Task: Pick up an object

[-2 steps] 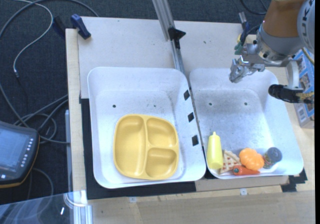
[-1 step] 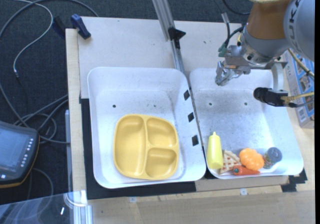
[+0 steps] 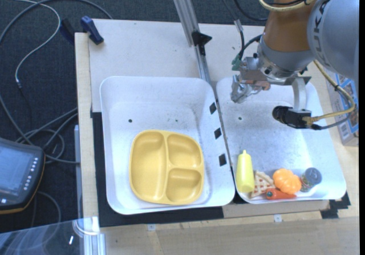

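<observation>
Bright, even light; soft shadows.

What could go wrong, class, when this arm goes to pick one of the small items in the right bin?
1. The yellow bottle, waffle piece, orange pumpkin, carrot and grey round item crowd the right bin's near edge, so the gripper may nudge neighbours or pinch two.
2. They lie close to the rim, so a finger could strike the wall.
3. The gripper hangs near the far end, so a long move could misalign.
</observation>
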Robot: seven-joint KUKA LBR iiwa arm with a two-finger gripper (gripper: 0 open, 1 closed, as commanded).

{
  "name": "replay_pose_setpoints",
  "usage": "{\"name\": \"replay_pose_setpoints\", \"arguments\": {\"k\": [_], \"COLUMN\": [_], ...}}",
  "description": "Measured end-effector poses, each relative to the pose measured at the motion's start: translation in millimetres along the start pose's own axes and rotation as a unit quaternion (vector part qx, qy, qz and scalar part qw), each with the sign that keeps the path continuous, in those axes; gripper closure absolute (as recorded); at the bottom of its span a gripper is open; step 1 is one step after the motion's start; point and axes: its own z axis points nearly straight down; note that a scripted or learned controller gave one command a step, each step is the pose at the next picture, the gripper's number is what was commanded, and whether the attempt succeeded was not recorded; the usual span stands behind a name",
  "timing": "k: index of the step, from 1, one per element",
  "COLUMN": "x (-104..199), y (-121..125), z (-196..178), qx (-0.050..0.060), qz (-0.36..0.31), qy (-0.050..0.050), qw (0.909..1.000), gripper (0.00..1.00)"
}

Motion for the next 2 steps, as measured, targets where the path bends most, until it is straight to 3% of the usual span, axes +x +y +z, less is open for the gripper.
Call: {"name": "replay_pose_setpoints", "arguments": {"k": [1, 2], "x": [55, 100], "y": [-8, -35], "z": [0, 10], "qx": [0.000, 0.001], "qz": [-0.001, 0.000], "qy": [0.000, 0.000], "qw": [1.0000, 1.0000], "gripper": [1.00, 1.00]}}
